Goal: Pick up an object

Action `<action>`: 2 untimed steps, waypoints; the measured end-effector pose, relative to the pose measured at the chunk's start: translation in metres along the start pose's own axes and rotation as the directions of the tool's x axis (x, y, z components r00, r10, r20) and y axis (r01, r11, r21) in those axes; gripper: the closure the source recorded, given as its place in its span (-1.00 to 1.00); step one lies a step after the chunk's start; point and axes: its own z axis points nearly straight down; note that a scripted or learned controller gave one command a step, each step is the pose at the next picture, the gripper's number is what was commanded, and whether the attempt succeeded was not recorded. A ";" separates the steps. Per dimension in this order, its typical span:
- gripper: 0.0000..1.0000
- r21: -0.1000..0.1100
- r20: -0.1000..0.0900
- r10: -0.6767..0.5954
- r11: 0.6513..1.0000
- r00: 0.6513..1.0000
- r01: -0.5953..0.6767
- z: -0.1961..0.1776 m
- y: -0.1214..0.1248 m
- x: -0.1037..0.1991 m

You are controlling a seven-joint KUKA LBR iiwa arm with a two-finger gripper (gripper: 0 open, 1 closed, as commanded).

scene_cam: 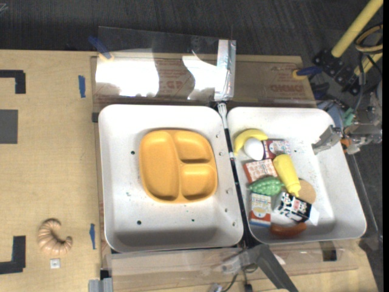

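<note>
Pincer (328, 140) is seen at the right rim of the right shallow white plastic bin (340, 190), low over its bare upper corner, and whether it is wide or narrow cannot be told, because it is small and blurred. Nothing is seen held in it.

The things to be picked are crowded in the left part of this bin: a yellow plastic banana (248, 139), a white egg-shaped toy (254, 151), a yellow plastic bottle (287, 172), a green leafy toy (265, 185) and several small printed cartons (262, 208). They lie touching and partly over each other, well apart from the pincer.

A failed grasp is likely here, it is judged: a neighbour may be pushed, or two things may be caught together. The round bottle and the banana may slip out, and things close to the dividing wall leave little room.

In the left white bin (115, 181) a yellow divided plastic tray (179, 165) is lying. Both bins are placed on a cardboard-covered tabletop (42, 163), where a beige croissant-shaped toy (55, 236) lies apart. Dark carpet is seen behind.
</note>
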 end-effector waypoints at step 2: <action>-1.00 0.007 0.000 0.444 0.896 0.896 -0.444 0.075 -0.047 0.008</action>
